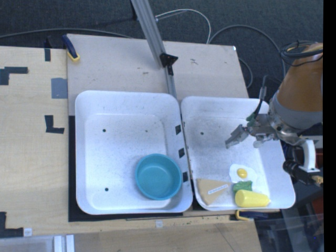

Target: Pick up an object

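1. Plainly, we judge the yellow corn cob the best thing to pick: it looks like light, hard toy plastic, rounded and a bit slippery, so we would grip it across its middle, not its tapered end.
2. We judge the fried egg and the cheese wedge flat and low, so harder to get under.
3. We see our gripper above bare floor of the right bin, holding nothing.
4. We cannot tell whether it is apart or together; it shows as one dark shape.
5. From our gripper, the corn cob lies well toward the near edge of the same bin, in its near corner on the arm's side.
6. A small green piece touches the corn cob, between it and the fried egg.
7. Across the divider from our gripper, the blue bowl sits in the left bin.
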